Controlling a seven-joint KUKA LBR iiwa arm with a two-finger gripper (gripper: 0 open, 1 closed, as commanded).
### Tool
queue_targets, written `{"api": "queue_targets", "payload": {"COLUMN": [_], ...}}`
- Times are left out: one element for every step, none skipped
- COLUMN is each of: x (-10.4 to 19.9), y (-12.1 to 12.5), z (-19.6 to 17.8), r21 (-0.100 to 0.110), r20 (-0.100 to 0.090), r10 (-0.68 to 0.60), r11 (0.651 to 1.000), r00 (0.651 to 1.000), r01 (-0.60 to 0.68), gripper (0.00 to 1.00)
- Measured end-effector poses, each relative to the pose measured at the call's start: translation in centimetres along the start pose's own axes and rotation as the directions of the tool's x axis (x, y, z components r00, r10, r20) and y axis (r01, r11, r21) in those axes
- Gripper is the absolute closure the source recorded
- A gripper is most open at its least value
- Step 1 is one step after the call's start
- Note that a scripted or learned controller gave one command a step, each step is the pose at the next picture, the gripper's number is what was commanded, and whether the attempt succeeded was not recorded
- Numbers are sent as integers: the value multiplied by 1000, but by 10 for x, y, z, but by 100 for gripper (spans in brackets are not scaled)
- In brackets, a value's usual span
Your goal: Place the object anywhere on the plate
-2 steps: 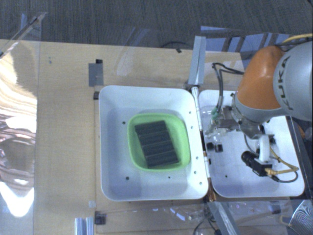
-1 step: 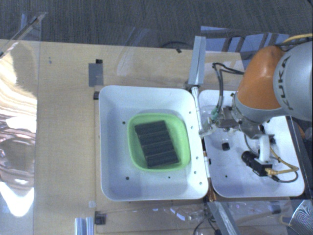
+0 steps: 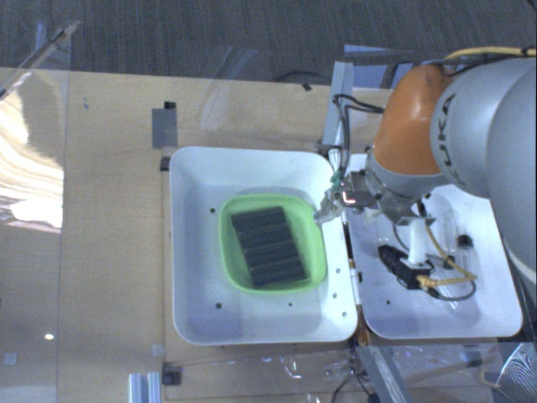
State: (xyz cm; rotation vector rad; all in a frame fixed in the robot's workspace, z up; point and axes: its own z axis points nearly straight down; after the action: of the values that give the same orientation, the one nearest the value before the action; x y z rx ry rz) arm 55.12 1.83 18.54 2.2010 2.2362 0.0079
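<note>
The dark ridged object (image 3: 268, 246) already lies flat on the green plate (image 3: 312, 254) in the left bin (image 3: 189, 250), just left of and below the gripper (image 3: 336, 201). The placing looks done. Whether the gripper is open, I cannot tell; nothing shows in it.

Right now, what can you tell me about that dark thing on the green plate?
The dark ridged block is a charcoal-grey rectangle with raised bars running across it, like a little washboard. It looks matte, maybe rubber or plastic. It lies flat and slightly slanted in the middle of the green plate, which sits in the left white bin. Only the plate touches it.
</note>
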Motion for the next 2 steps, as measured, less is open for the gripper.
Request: {"api": "queue_targets", "payload": {"x": [-84, -170], "y": [-5, -45], "z": [-25, -26], "r21": [-2, 0], "r20": [2, 3], "r10": [-153, -120], "r11": [988, 993], "r00": [988, 993], "r01": [153, 120], "gripper": [0, 0]}}
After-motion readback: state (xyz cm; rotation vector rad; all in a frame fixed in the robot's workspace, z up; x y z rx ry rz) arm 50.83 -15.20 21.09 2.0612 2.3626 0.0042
